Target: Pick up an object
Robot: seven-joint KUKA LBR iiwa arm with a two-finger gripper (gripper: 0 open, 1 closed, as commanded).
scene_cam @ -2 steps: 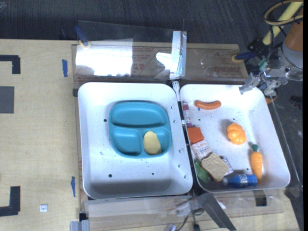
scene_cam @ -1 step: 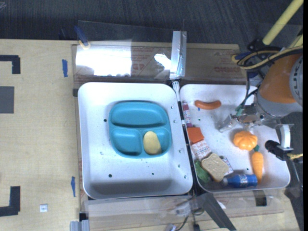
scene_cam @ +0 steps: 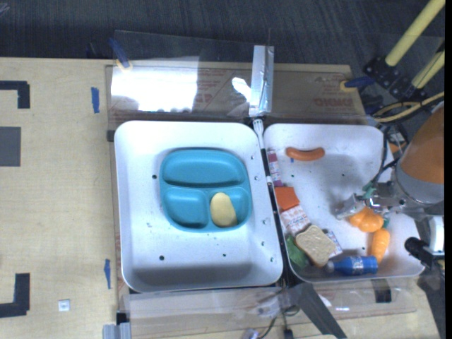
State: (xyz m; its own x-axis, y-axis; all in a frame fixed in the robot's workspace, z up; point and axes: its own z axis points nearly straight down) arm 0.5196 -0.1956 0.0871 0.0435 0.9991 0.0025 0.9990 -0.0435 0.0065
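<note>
An orange toy fruit (scene_cam: 366,221) lies on the floor of the right bin (scene_cam: 332,136), toward its right side, with the gripper (scene_cam: 361,205) of the grey arm (scene_cam: 424,182) set down just above and touching or nearly touching it — whether the metal fingers are spread or closed, I cannot tell from here, and nothing is plainly pinched between them. Just below the fruit sits a small carrot-like orange piece (scene_cam: 379,244), standing nearly on end, and beneath that a blue bottle (scene_cam: 355,265) lies on its side against the bin's near wall. To the left of the bottle a slice of toy bread (scene_cam: 315,245) rests tilted over something green (scene_cam: 295,254), beside a stack of packets — a white-and-red wrapper (scene_cam: 294,221) and an orange-red card (scene_cam: 287,198) along the bin's left wall. Near the far wall a toy sausage (scene_cam: 305,153) lies alone, well apart from the rest. The arm comes in from the right, its orange band (scene_cam: 427,150) showing above the wrist, cables trailing beside it. In the left bin (scene_cam: 141,260) a blue compartment tray (scene_cam: 205,187) sits in the middle, and a pale yellow egg-shaped piece (scene_cam: 223,209) rests in its lower right compartment. Behind both bins stands a clear plastic panel (scene_cam: 183,76) catching the light, on the wooden bench (scene_cam: 56,189)
</note>
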